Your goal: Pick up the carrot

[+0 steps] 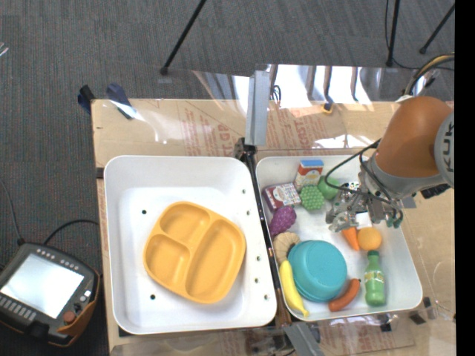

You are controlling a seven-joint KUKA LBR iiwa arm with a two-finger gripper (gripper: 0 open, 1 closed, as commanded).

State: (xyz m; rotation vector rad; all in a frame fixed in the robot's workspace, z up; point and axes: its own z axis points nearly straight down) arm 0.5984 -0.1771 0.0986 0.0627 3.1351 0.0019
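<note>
The carrot (350, 237) is a small orange wedge lying in the right bin (410, 273), between the teal bowl (318, 270) and a round orange fruit (369, 238). My gripper (361, 212) hangs just above and slightly behind the carrot, under the arm's orange wrist band (413, 138). The gripper's dark body hides part of the carrot's upper end. Nothing is seen lifted off the bin floor.
Crowded around the carrot are a green bottle (375, 279), a sausage (344, 295), a banana (291, 288), purple grapes (282, 219), green produce (319, 194) and a small carton (309, 173). The left bin (126, 199) holds a yellow divided plate (194, 251).
</note>
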